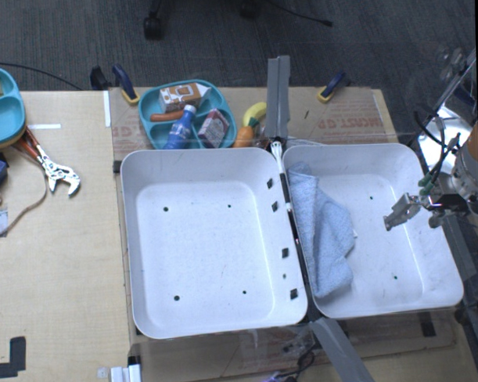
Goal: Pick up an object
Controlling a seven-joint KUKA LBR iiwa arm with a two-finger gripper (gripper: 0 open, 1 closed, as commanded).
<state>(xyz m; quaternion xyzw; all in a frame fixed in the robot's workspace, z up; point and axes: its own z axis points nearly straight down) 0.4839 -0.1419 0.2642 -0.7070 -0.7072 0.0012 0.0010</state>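
Progress: barely started, nothing lifted | towel (pixel 322 230) is left crumpled in right bin (pixel 379 159), against its left wall | gripper (pixel 399 213) is parked right of towel, well apart | jaws look released, nothing grasped | reach, grab, lift all left

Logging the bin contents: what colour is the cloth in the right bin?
Pale blue-grey cloth, plain, seen in the camera view.

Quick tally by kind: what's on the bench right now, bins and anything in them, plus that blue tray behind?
White bins: 2, left and right
Light blue towel, lying in the right bin: 1
Blue divided tray of small items: 1
Wrench: 1
Total: 5
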